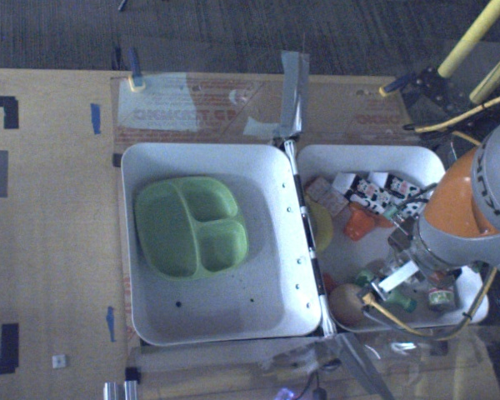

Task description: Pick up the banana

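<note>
The banana (pixel 321 226) is seen lying at the left wall of the right bin (pixel 375 154), partly hidden by clutter. The pincer (pixel 392 286) is lowered over the bin's lower middle, well apart from the banana; whether it is open or closed cannot be told. A green divided plate (pixel 190 227) lies in the left bin (pixel 150 307).

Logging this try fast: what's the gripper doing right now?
Gripper: low over the right bin; open or shut cannot be told.
</note>
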`<state>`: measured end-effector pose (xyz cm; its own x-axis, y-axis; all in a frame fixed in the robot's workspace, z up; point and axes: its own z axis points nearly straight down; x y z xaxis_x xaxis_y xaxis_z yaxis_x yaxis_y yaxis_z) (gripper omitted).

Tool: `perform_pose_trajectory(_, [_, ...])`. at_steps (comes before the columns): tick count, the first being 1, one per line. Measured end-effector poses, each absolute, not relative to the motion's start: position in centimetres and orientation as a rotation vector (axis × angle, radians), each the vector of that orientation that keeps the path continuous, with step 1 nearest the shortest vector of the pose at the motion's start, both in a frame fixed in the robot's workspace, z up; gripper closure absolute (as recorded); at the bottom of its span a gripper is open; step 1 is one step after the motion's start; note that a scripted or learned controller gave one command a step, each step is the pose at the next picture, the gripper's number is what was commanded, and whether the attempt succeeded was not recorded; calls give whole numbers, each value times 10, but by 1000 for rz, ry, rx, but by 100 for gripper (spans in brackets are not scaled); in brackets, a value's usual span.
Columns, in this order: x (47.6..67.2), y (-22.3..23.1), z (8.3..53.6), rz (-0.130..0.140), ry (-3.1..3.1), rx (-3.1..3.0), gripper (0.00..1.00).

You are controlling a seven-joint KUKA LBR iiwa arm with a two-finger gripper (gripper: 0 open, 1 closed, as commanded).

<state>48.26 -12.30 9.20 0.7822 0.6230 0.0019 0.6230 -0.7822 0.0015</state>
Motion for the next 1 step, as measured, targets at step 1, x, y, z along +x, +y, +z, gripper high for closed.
perform_pose_trajectory(1, [480,-87,181,-9,1294,2866,100])
